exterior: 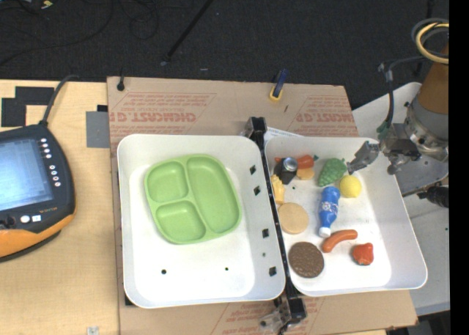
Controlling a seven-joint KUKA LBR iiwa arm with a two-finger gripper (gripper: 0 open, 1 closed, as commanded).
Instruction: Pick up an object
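Observation:
The right bin (396, 249) holds several toy foods: a green broccoli (331, 171), a yellow lemon (351, 186), a blue bottle (328, 209), a small can (287, 167), a tan disc (294, 218), a brown patty (305, 259), a sausage (338, 239) and a red piece (362, 253). My gripper (381, 160) hangs over the bin's upper right corner, just right of the lemon and broccoli. It is open, its fingers spread apart with nothing between them.
The left bin (139, 267) holds a green divided plate (192, 198). A control pendant (29, 187) lies at the far left of the bench. A blue clamp (278, 86) stands behind the bins. A divider with clips (265, 209) separates the bins.

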